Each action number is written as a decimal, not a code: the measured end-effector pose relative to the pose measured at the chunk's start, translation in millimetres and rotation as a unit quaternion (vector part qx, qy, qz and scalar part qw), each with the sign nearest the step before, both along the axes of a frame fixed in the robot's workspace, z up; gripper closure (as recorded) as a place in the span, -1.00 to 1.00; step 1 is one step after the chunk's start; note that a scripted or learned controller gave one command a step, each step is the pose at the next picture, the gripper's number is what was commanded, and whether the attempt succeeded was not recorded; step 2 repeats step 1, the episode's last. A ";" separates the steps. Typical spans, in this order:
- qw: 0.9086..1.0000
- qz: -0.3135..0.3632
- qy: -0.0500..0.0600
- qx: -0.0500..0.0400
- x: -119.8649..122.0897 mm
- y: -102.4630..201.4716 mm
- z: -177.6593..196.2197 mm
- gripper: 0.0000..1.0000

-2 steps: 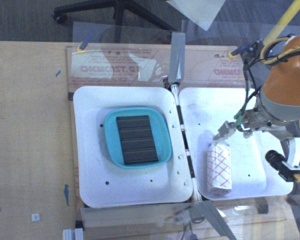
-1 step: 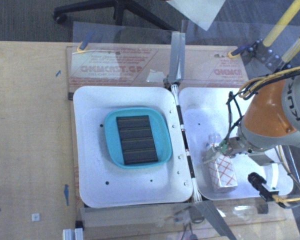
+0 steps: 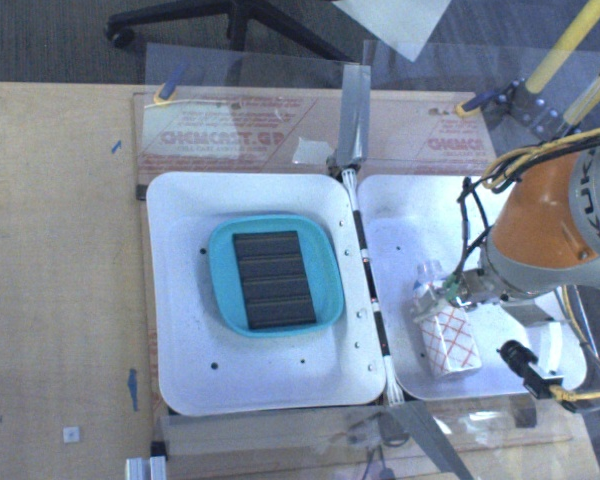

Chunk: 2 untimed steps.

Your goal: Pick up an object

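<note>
Wooden bench, two white bins side by side; teal tray [image 3: 275, 273] with dark ridged insert in left bin [image 3: 180, 368]. Right bin [image 3: 400, 218], six o'clock: small carton [image 3: 450, 340], white with red lattice print, crumpled clear wrap at top. Probably light, crushable; best pinched across flat sides. Gripper [image 3: 458, 293] just above carton, grip state impossible to tell.

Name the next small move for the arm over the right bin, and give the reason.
Probably a short descent onto the red-and-white checkered carton. The hand sits at the carton's upper edge in the right bin, and nothing shows between its fingers. The teal dish holding the dark ridged block lies farther away in the left bin.
</note>
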<state>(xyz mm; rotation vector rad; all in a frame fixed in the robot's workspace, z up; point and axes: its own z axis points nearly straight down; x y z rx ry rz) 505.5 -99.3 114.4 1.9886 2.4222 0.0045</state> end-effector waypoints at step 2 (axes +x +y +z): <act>1.000 0.006 0.004 0.001 56.2 45.3 70.0 1.00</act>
